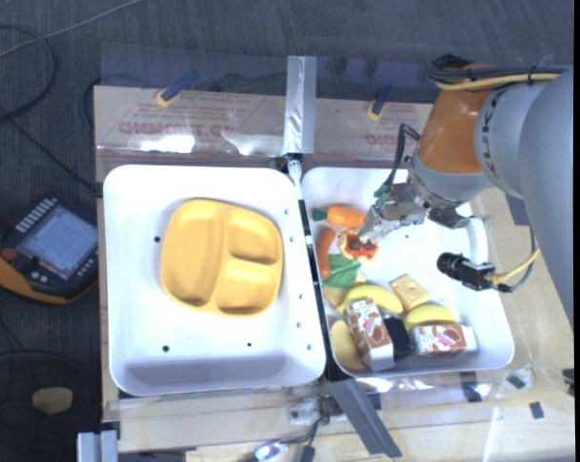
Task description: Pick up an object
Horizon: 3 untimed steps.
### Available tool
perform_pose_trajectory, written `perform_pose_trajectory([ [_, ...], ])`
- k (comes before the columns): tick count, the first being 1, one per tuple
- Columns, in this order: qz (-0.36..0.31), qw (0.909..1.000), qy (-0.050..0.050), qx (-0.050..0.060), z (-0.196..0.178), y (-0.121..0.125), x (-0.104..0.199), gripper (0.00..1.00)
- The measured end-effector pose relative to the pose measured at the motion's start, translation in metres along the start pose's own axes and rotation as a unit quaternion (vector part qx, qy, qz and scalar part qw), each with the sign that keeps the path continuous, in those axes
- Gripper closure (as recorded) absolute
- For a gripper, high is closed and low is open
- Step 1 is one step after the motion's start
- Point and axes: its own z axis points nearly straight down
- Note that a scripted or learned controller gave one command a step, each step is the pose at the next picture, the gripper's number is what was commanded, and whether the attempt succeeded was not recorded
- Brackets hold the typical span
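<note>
The right bin [482,349] holds a crowd of toy foods. An orange carrot [344,216] lies at its upper left, and just below it sits a small red-orange piece [357,247] above a green leafy piece [341,270]. Yellow banana-like pieces [378,297], a brown block [407,288] and small printed boxes [442,337] fill the lower part. My gripper [374,227] reaches down from the orange-banded wrist [448,138], its tip right over the red-orange piece, beside the carrot. The contact between tip and piece is too small to make out.
A yellow divided tray [222,255] lies in the left bin [136,354]. A metal divider [309,258] separates the bins. The arm's black cable fitting [463,269] hangs over the right bin's right side. A handheld control unit [44,248] rests on the floor at left.
</note>
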Motion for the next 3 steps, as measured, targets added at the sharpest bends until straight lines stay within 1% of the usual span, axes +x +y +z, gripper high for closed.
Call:
perform_pose_trajectory([
  [1,0.0,1.0,0.0,0.0,0.0,0.0,0.0,0.0],
  [2,0.0,1.0,0.0,0.0,0.0,0.0,0.0,0.0],
  [3,-0.02,0.9997,-0.005,-0.01,0.041,0.028,-0.005,0.0],
])
